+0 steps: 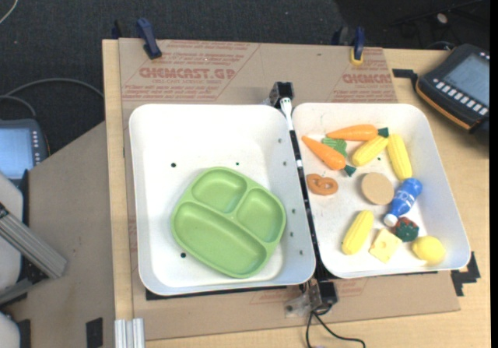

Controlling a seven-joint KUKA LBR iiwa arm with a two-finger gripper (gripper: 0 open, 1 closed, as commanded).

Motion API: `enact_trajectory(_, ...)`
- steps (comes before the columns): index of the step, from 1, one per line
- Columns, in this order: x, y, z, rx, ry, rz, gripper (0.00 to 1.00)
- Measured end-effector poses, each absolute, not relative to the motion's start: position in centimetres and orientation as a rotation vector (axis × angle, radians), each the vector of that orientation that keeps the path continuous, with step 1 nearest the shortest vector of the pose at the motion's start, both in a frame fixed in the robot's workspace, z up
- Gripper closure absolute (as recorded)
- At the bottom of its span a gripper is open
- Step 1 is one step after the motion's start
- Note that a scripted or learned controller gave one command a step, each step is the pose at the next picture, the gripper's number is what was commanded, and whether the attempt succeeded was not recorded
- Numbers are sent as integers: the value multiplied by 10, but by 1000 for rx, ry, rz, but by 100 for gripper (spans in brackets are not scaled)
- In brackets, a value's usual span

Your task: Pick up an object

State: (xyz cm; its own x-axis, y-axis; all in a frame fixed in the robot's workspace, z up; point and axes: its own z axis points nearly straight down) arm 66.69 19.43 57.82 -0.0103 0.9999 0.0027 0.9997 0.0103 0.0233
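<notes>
End effector condition cannot be told from the camera view, so treat the approach as not yet begun. Select a target that stands apart from its neighbours. In the right bin [445,183] the yellow corn cob [358,231] near the front lies with bare floor on its left, and the orange slice [321,184] lies alone near the divider; either probably allows a clean descent. Avoid the rear cluster, where two carrots [354,133] and a yellow piece [369,150] lie touching or just beside one another and a closing grip could catch two items. Align the grip across the short axis of an elongated item and descend at its middle. The right bin also holds a second corn cob [399,156], a tan disc [377,188], a blue and white bottle [403,198], a cheese wedge [384,246] and a lemon [428,248] in the front corner. The left bin [148,183] holds one green divided plate [228,220], its compartments bare. Both bins rest side by side on the worktop [233,66].
</notes>
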Motion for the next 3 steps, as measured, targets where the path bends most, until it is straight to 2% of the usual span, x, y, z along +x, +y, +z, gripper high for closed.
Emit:
enact_trajectory(1,667,194,578,2200,2222,28,0)
enact_trajectory(2,667,196,589,2195,2222,35,100)
enact_trajectory(3,667,195,589,2196,2222,33,0)
